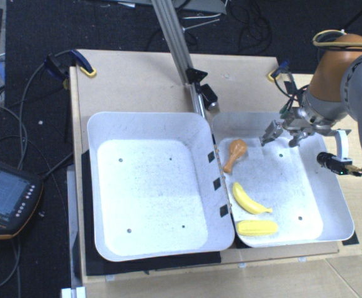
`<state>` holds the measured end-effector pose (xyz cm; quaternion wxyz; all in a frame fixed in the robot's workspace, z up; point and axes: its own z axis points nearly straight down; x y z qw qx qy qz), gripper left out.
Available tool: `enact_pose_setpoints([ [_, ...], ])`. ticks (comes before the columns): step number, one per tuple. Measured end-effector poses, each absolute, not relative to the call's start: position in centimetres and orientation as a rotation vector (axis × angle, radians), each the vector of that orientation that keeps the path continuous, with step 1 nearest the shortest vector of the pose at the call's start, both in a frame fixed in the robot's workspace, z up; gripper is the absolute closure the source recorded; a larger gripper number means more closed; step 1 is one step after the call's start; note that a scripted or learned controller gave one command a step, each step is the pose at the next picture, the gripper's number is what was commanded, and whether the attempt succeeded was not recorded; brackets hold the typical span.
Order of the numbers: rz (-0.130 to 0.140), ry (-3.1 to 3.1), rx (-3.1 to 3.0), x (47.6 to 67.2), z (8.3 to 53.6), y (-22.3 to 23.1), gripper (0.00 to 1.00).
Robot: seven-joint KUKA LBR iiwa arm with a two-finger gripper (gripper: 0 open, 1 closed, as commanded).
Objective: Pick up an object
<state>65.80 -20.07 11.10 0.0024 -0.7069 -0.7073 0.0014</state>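
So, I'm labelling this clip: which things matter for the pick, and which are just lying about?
Job:
end effector, open
drumstick
banana
yellow block
right bin

Lying about:
left bin
pendant
clamps

Lighting: bright, even, from overhead. Bins (149,185): near-white, slightly overexposed, grain speckle visible on floors. Shadows: soft, short, beneath bin rims at the near edge. Floor (31,36): dark, low detail. Focus: moderately sharp centrally; arm (339,73) slightly soft. Mild compression noise throughout.
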Motion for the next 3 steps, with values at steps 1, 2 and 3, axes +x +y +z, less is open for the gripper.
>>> enact_pose_setpoints([
  [1,-0.001,-2.223,-2.221,66.0,12.5,-20.1,1.0],
  [2,-0.005,-2.226,-2.223,66.3,18.4,-19.2,1.0],
  [3,-0.003,-2.224,-2.223,66.4,22.5,-19.3,1.0],
])
